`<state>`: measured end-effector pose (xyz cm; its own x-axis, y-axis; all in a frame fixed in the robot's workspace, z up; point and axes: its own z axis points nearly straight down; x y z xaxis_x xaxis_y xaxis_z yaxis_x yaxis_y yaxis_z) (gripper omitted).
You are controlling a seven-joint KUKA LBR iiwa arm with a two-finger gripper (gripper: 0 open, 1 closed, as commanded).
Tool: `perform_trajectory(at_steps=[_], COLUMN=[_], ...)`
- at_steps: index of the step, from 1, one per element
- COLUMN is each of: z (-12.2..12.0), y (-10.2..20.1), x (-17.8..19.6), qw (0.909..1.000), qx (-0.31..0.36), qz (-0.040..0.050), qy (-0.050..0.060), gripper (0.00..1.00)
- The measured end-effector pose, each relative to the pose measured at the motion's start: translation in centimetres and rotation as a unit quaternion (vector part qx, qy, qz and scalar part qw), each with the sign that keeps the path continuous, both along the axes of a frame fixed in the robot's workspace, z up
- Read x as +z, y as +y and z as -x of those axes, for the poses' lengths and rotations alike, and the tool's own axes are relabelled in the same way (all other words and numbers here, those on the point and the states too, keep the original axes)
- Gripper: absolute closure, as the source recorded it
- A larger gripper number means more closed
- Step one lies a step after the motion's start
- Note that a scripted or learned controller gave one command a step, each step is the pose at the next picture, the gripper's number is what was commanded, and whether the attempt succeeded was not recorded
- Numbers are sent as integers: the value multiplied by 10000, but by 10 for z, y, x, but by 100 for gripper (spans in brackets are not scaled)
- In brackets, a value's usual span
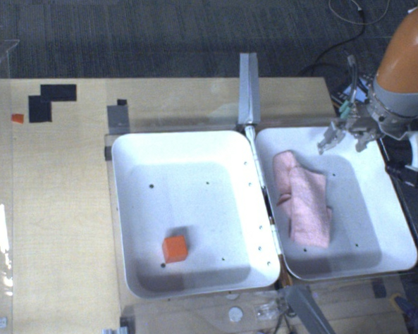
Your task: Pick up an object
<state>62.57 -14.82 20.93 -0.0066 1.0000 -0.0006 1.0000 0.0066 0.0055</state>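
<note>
Cloth (303,200), pink, crumpled, lies lengthwise in right bin (384,254), nearer its left wall. Your gripper (344,139) hangs over that bin's far right corner, well apart from cloth, fingers spread, nothing between them. You also have orange block (175,249) in left bin (137,202), near front left corner. Arm (404,62) enters from right.
</note>
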Motion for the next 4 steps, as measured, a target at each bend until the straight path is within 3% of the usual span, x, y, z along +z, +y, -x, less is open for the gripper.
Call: perform_trajectory(at_steps=[1, 2, 3, 4], z=[26, 60, 76, 72], y=[8, 4, 29, 31], x=[-112, -118, -117, -105], qw=[9986, 9964, 9947, 9945], qx=[526, 849, 1027, 1038], qz=[7, 19, 26, 25], qy=[-25, -64, -75, -121], gripper=[0, 0, 0, 100])
